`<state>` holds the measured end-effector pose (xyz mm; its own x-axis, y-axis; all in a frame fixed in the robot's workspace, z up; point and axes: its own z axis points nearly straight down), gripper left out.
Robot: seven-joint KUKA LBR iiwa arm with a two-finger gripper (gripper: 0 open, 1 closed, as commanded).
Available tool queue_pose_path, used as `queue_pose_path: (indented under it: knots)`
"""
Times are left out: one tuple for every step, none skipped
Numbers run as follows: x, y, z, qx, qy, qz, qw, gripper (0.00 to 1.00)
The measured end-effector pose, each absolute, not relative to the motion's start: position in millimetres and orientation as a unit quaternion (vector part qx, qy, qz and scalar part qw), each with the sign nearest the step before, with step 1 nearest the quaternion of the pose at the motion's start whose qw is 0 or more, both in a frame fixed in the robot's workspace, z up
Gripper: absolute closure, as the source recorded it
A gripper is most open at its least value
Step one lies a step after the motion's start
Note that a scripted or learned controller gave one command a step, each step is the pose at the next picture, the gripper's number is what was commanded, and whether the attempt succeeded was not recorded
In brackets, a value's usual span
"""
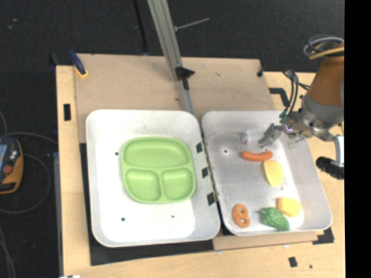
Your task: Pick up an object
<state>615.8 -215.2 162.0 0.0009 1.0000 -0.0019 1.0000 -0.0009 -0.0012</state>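
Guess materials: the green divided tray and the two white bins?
Light green three-compartment tray: looks like moulded plastic, matte; uniform colour, rounded corners and soft-edged dividers. Shallow white left bin and shallow white right bin: probably plastic or painted sheet, semi-gloss; smooth with rounded rims, faint scuffs and dark specks. The picture leaves that open.

1. A green plate [156,169] with three parts sits in the left white bin [104,213].
2. A grey metal pole [168,45] leans at the far side of the bench [127,83].
3. A yellow box [10,167] lies far left.
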Motion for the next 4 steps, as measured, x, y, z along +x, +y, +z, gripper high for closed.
queue_pose_path:
  knots:
    - [618.1,-217.3,99.6,0.708,0.706,-0.0013,0.000,0.00]
    - [619.9,-218.5,115.0,0.708,0.706,0.0006,0.003,1.00]
    - [622.7,-222.1,180.3,0.707,0.707,0.0017,0.004,1.00]
    - [624.1,-224.0,235.6,0.706,0.708,0.0016,0.004,1.00]
